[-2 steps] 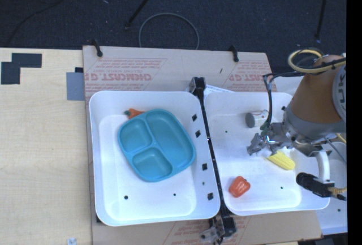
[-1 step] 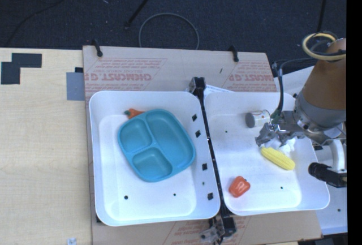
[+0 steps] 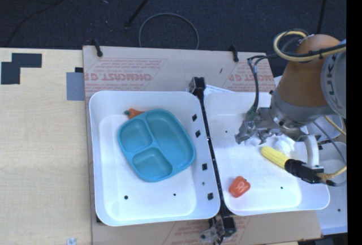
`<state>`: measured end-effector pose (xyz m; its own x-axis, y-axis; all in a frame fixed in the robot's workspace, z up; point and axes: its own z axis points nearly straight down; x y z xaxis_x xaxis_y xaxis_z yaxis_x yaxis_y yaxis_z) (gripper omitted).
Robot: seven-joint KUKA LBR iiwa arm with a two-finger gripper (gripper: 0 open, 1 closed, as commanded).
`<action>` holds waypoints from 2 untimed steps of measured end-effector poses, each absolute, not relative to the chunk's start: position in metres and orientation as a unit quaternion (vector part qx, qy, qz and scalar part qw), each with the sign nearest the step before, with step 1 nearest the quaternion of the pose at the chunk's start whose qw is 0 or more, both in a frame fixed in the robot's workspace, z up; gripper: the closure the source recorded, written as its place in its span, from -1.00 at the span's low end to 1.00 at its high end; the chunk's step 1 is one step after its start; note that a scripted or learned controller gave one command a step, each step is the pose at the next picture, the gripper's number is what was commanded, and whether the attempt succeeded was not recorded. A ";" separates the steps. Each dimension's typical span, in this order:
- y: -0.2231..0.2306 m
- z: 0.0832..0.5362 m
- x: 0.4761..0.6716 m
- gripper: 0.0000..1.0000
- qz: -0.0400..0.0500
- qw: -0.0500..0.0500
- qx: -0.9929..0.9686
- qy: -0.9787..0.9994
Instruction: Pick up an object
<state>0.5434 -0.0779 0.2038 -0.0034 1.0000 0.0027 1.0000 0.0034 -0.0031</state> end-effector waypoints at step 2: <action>0.033 0.221 0.577 1.00 0.000 0.001 -0.705 -0.709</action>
<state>0.5774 0.0332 0.2205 -0.0054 1.0000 0.0024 1.0000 0.0054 -0.0015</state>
